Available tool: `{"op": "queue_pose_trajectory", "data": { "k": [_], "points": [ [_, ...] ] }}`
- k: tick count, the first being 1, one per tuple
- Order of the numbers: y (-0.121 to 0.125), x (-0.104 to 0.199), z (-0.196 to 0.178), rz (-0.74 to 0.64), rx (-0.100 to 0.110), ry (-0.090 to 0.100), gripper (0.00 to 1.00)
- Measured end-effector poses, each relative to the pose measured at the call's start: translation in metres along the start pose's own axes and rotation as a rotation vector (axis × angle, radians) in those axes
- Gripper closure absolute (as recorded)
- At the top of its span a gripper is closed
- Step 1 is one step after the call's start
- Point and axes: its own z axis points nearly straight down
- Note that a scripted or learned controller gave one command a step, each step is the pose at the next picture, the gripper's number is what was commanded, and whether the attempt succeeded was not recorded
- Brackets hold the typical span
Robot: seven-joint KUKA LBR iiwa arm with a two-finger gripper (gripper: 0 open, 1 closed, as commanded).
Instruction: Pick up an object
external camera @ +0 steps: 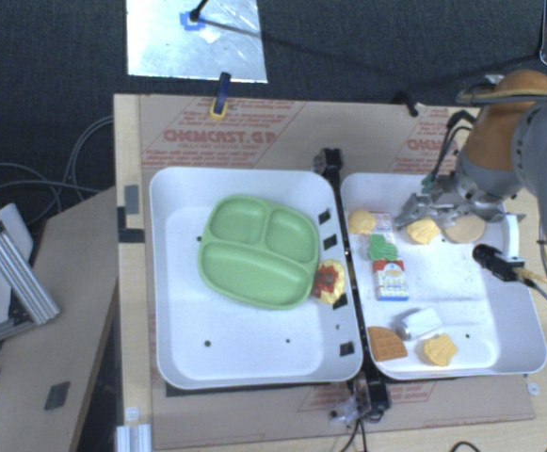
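Note:
My gripper (pixel 412 215) hangs low over the back of the right bin (pixel 499 299), coming in from the right under the orange wrist band. A yellow food piece (pixel 426 232) lies right at its tip, touching or nearly so; I cannot see whether it is gripped. A tan round piece (pixel 465 228) sits just to the right of it, partly under the wrist. Another yellow piece (pixel 361 221) rests to the gripper's left. A green item (pixel 381 248) and a red-and-white carton (pixel 391 279) lie in front of that.
At the right bin's front lie a white-grey item (pixel 417 323), an orange-brown wedge (pixel 386 344) and a yellow chunk (pixel 439 349). The left bin (pixel 179 328) holds a green divided plate (pixel 259 250) and a red-yellow toy (pixel 329 282) by the divider.

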Motion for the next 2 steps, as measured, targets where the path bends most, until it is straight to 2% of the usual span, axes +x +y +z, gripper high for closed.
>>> {"op": "queue_pose_trajectory", "data": {
  "k": [1, 2],
  "points": [
    [0.001, 0.0, -0.012, -0.002, -0.005, -0.001, 1.0],
    [-0.006, -0.005, -0.071, 0.006, -0.004, -0.001, 1.0]
  ]
}}
